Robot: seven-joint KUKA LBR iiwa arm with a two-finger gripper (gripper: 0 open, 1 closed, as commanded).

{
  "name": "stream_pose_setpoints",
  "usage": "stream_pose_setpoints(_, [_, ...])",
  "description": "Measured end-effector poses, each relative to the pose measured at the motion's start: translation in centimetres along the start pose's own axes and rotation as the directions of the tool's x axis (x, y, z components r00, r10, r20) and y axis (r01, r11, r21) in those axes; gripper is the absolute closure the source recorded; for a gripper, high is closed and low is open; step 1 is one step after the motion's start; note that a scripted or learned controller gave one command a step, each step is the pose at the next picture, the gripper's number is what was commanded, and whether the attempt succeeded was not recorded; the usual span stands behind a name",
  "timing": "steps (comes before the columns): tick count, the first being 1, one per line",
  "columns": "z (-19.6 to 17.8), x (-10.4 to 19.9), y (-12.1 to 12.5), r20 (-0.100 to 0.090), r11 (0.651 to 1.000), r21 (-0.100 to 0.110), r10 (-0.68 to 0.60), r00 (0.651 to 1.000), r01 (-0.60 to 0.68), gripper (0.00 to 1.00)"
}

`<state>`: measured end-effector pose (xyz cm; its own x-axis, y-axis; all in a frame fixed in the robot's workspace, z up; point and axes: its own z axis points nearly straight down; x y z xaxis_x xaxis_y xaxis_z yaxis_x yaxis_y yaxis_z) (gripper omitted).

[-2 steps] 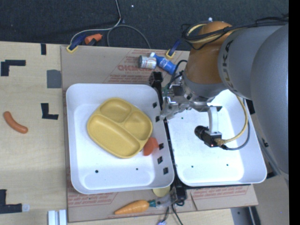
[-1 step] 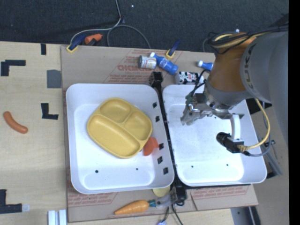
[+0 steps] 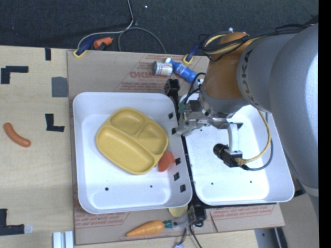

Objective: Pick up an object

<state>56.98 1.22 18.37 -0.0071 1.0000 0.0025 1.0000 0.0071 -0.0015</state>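
Observation:
A yellow divided plate (image 3: 133, 139) lies in the left bin (image 3: 85, 112). A small red-orange piece (image 3: 165, 161) rests against the plate's right edge, close to the bin's right wall. My gripper (image 3: 189, 120) hangs over the divide between the two bins, at the upper left corner of the right bin (image 3: 258, 190), just right of the plate's far corner. The grey arm with its orange band (image 3: 227, 71) covers the upper part of the right bin. I see nothing held at the gripper.
A black cable plug (image 3: 227, 155) dangles over the right bin's floor. Outside the bins lie a toy carrot (image 3: 147, 228) at the front, a sausage (image 3: 16, 135) far left, and a blue-and-white clamp (image 3: 173, 68) behind.

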Motion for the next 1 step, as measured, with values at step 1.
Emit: stream_pose_setpoints(1, [-5.89, -5.54, -4.39, 0.004, 1.0, -0.004, 0.011, 1.0, -0.011, 1.0])
